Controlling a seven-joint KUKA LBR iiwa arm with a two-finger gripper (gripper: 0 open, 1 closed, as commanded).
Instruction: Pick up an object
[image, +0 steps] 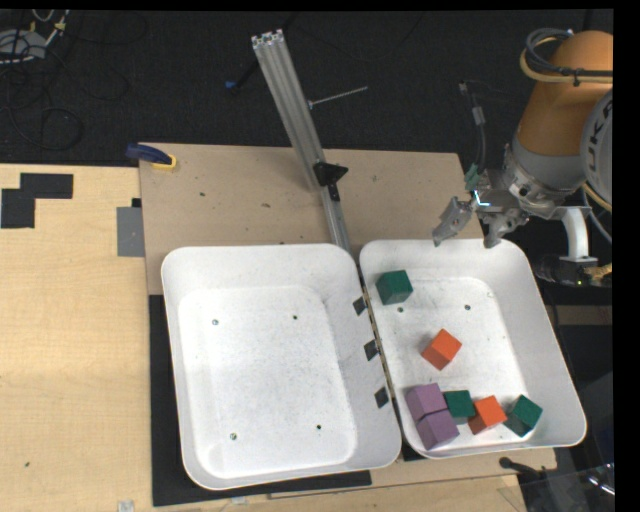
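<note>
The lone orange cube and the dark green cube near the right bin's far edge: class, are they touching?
Apart. The camera view shows bare white bin floor between the orange cube and the dark green cube.

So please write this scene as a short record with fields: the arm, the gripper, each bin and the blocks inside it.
arm: grey KUKA arm with orange band, reaching in from the right
gripper: two-finger gripper, open, holding nothing, above the far edge of the right white bin
right bin contents: green cube near the far left; orange cube in the middle; purple block, small green cube, small orange cube and green cube at the corner along the near edge
left white bin: beside the right bin
</note>
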